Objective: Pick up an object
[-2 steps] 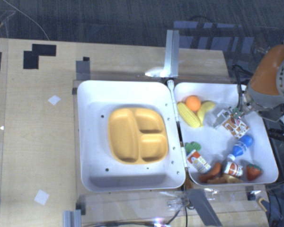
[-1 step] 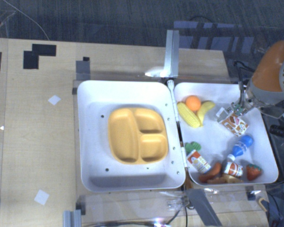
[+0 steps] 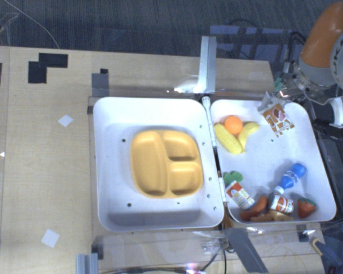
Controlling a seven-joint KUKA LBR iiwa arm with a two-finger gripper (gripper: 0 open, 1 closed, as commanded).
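My gripper (image 3: pixel 280 91) reaches in at the far right corner of the right bin (image 3: pixel 320 153), below the arm's orange band (image 3: pixel 324 34). A small white packet with red-orange print (image 3: pixel 276 119) hangs tilted from it. The packet's crumpled silvery top is pinched between the fingers, level with the bin's back rim. Other objects in the right bin: an orange (image 3: pixel 233 124), a corn cob (image 3: pixel 227 138), a yellow banana-like piece (image 3: pixel 249 130), a blue bottle (image 3: pixel 290 178) and a strawberry (image 3: pixel 306 208).
The left bin (image 3: pixel 111 153) holds a yellow divided tray (image 3: pixel 166 163). At the near edge of the right bin lie a green item (image 3: pixel 233 177), a red-and-white can (image 3: pixel 240 194), a second can (image 3: pixel 282 204) and a sausage (image 3: pixel 256 208). A metal post (image 3: pixel 208 64) stands behind the divider between the bins.
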